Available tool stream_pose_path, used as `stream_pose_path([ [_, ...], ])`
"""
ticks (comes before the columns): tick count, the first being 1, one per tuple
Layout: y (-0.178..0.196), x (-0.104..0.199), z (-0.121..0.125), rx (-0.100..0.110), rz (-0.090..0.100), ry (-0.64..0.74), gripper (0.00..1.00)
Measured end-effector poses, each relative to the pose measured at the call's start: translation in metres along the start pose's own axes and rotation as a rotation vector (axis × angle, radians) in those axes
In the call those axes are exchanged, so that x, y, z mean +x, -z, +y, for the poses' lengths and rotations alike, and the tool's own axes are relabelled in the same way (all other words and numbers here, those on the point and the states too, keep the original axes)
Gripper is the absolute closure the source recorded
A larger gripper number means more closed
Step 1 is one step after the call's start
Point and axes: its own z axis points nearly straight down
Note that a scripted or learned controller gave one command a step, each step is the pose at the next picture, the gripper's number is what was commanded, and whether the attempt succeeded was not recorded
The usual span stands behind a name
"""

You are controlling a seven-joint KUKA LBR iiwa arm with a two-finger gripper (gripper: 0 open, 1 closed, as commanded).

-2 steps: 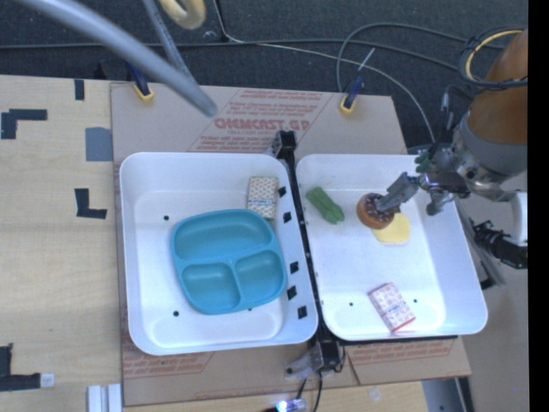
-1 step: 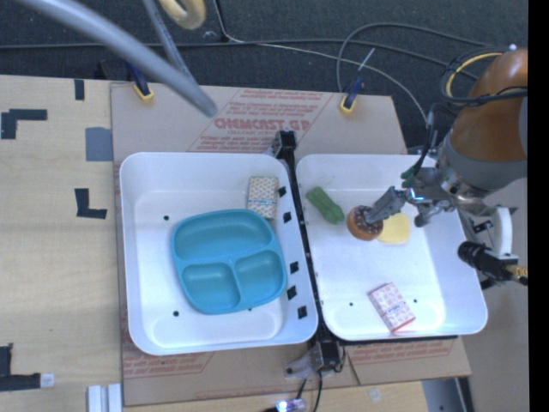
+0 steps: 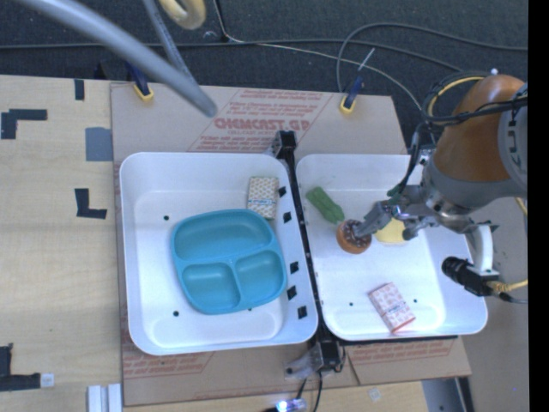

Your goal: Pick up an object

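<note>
In the right bin (image 3: pixel 446 320) lie a green oblong object (image 3: pixel 325 203), a small round brown-orange object (image 3: pixel 352 237), a yellow object (image 3: pixel 394 233) partly hidden behind the gripper, and a pink-and-white packet (image 3: pixel 391 306). My gripper (image 3: pixel 375 223) reaches in from the right and hangs low over the bin's middle, its tip right next to the round brown object and the yellow one. I see nothing held between its fingers.
The left bin (image 3: pixel 146 316) holds a blue divided plate (image 3: pixel 228 259) and a small patterned box (image 3: pixel 262 196) near its back right corner. Black clips run along the divider (image 3: pixel 296 230) between the bins. Cables trail behind the bins on the cardboard base.
</note>
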Motion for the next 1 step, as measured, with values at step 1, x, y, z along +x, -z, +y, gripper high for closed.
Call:
stream_pose_path([
  [1,-0.0623,-0.0054,-0.005,0.002,0.001,-0.001,0.0],
])
